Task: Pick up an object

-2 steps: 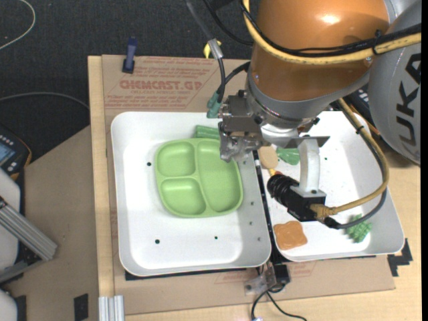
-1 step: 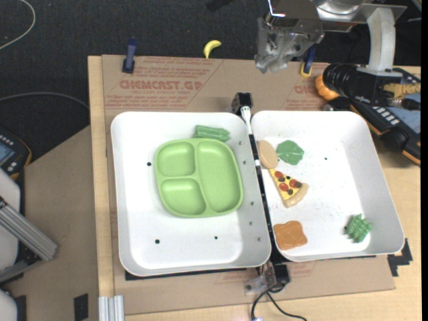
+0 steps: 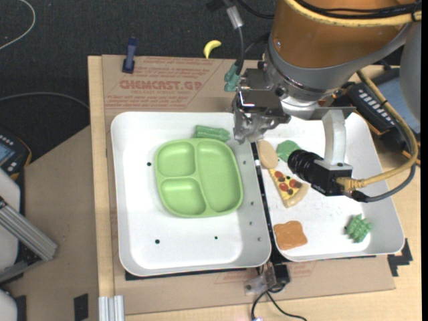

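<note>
Claw (image 3: pixel 246 131) low at the bins' shared wall, its state impossible to tell.
Pizza slice (image 3: pixel 289 186), right bin: likely light, stiff; pinch across edges.

The brown cardboard sheet (image 3: pixel 167 79) under the bins carries red print reading "CHEMCAST G P" in large letters; the smaller red lines around it are too blurred to read.
</note>
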Robot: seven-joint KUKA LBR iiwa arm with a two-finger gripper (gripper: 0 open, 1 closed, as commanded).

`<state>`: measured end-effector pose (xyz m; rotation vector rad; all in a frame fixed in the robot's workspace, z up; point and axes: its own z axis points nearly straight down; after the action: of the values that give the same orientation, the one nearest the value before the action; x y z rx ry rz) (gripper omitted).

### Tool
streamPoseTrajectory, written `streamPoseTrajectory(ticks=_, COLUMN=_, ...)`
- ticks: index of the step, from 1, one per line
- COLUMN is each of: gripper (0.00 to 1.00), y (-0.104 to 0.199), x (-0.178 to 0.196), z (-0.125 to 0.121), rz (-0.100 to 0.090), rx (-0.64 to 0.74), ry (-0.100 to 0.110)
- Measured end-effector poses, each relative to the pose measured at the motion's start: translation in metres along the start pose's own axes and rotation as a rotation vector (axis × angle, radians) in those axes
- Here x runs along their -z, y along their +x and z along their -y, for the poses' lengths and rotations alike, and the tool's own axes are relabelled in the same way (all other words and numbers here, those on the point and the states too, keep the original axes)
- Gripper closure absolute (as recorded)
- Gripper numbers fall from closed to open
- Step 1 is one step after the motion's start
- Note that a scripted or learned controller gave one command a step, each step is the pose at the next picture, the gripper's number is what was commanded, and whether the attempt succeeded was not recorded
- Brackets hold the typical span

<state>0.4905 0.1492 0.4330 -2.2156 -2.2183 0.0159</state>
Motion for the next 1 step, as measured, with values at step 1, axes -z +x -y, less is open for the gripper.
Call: streamPoseTrajectory(ticks=1, gripper=1.00, y=0.0000, x=0.0160, z=-0.0023, rz=-0.004, rx=0.000, ry=-0.015)
